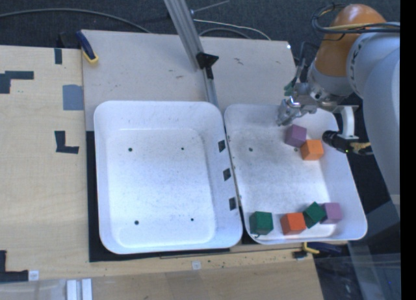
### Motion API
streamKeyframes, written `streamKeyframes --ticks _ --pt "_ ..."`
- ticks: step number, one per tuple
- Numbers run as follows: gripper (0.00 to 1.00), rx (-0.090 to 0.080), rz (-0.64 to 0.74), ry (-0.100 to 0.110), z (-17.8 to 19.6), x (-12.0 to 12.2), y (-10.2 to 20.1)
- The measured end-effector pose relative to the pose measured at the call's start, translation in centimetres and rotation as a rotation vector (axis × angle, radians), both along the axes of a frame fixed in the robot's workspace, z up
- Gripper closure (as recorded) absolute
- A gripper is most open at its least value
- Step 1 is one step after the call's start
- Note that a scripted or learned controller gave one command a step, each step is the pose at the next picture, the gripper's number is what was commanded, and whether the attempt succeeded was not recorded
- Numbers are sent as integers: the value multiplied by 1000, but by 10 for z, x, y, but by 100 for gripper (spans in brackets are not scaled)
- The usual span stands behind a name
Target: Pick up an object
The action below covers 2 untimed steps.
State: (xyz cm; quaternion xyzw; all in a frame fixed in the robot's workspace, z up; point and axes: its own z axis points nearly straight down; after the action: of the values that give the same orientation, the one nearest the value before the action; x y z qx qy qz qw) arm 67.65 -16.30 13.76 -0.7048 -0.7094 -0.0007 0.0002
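— My jaws: parted or clenched, I cannot tell; the gripper (286, 114) hangs in the right bin (273, 182), just beside the purple block (296, 136).

— What might go wrong?

— That block touches an orange block (312, 150). If I close off-centre, I may nudge both and grab nothing.

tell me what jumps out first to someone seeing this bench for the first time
The grey and orange arm reaching in from the right stands out first, its gripper low over the right bin, just above a purple block with an orange block beside it. Next come four more coloured blocks along that bin's near edge, from a green block rightward.
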Motion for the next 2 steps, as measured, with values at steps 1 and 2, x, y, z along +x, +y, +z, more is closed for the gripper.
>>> streamKeyframes --ticks 1,2 --pt "0 -2 -4 2 0 -2 -4" --pt "0 -5 -1 -17 -23 -8 -24"
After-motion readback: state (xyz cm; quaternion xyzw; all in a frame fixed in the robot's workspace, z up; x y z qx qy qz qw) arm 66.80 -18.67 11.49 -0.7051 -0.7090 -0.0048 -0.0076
